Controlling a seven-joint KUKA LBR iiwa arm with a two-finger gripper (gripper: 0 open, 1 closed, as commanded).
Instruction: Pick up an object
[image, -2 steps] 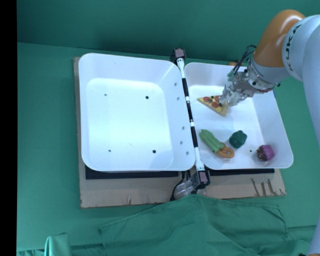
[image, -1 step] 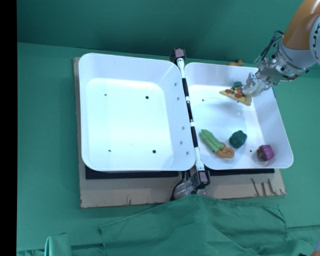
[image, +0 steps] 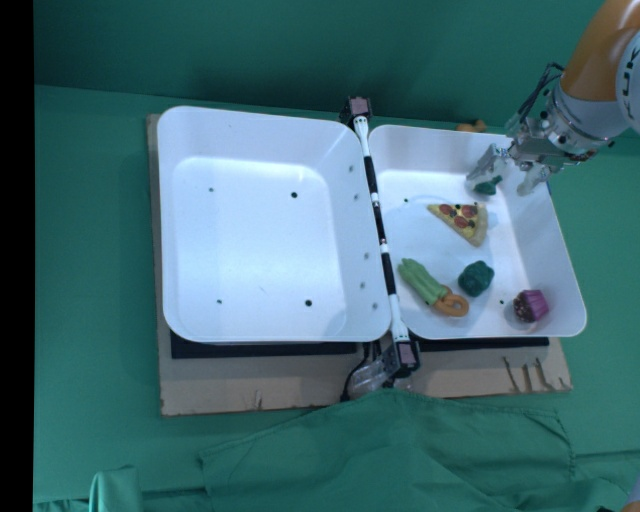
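My gripper (image: 510, 172) hovers over the far part of the right bin (image: 560, 255), its two fingers spread open with nothing between them. A small dark green piece (image: 488, 185) lies just below the left finger (image: 485, 162). Nearer in the same bin lie a pizza slice (image: 462, 218), a light green vegetable (image: 422, 280) touching an orange ring (image: 452, 305), a dark green broccoli-like lump (image: 476, 278) and a purple cupcake (image: 530, 305).
The left bin (image: 175, 210) sits beside the right one, with a black-and-white divider rail (image: 378, 225) between them. A small orange item (image: 472, 126) lies on the green cloth behind the right bin. Crumpled green cloth (image: 400, 450) lies in front.
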